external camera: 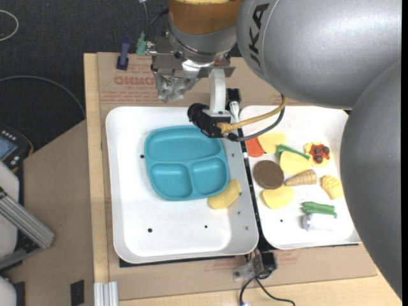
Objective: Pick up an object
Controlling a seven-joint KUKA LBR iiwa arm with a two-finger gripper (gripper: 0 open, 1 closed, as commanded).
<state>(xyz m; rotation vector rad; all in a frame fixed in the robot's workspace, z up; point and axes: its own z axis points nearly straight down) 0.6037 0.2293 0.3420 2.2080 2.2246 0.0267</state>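
Note:
My gripper [171, 93] hangs over the far rim of the left bin [127, 190], above the cardboard just behind it, and nothing shows in its grasp. A blue divided tray [185, 164] lies in the middle of the left bin. A yellow food piece [224, 196] rests against the tray's near right corner. The right bin [331, 238] holds several small toy foods: a brown round cookie [268, 174], a cone [301, 178], an orange-red piece [255, 146], yellow pieces [278, 197] and a green bean [317, 208].
The grey arm [319, 43] covers the upper right and overhangs the right bin's far side. A black fitting with a yellow cable [205, 121] hangs above the tray's far right corner. Bare white floor lies at the left bin's near side. Cardboard [95, 139] borders the bins.

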